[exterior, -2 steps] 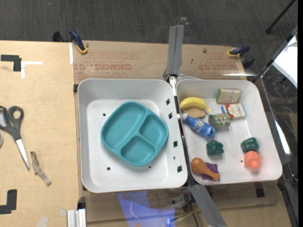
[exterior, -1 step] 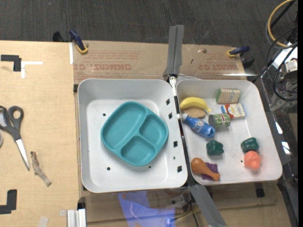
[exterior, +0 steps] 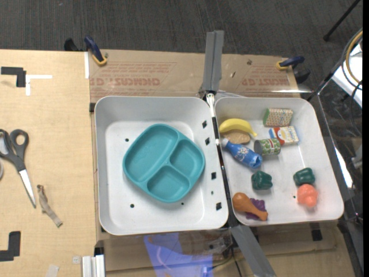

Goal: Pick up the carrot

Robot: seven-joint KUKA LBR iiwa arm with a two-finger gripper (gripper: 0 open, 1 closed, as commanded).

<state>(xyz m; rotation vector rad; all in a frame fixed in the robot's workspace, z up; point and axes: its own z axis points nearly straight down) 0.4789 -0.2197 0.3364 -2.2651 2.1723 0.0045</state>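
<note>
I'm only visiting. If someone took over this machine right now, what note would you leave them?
Carrot: the orange piece, which I take for it, lies in the right bin near the right wall, toward the front, with a green toy just behind it.
Done: nothing yet; the carrot lies loose and nothing grips it.
Left: the whole pick, which means reaching it, closing on it and lifting.
The left bin holds a teal plate.

Dark grey carpet floor (exterior: 144, 10) behind light wood bench (exterior: 46, 154) w/ cardboard (exterior: 150, 77).
</note>
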